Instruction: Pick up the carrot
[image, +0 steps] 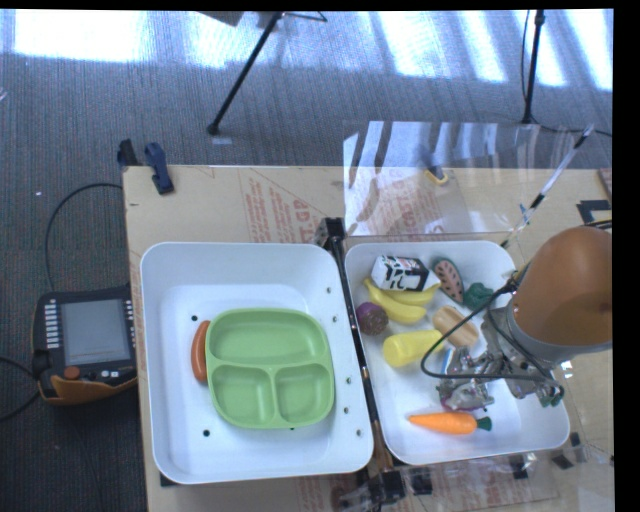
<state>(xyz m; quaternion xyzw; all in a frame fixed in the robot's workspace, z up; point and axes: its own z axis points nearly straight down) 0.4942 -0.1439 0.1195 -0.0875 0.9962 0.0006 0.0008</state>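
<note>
The orange carrot (444, 423) with a green stem end lies flat near the front of the right bin (535, 440). My gripper (468, 387) hangs just above and behind it, close to its right half, under the orange-banded wrist. Nothing shows between the gripper and the carrot, and the carrot rests on the bin floor.
Behind the gripper the right bin holds a yellow banana (400, 301), a yellow pear (410, 347), a purple fruit (372, 318), a milk carton (399, 272), a watermelon slice (450, 278) and a bread roll (455, 325). The left bin (170, 290) holds a green divided plate (270, 365) and a hot dog (200, 351).
</note>
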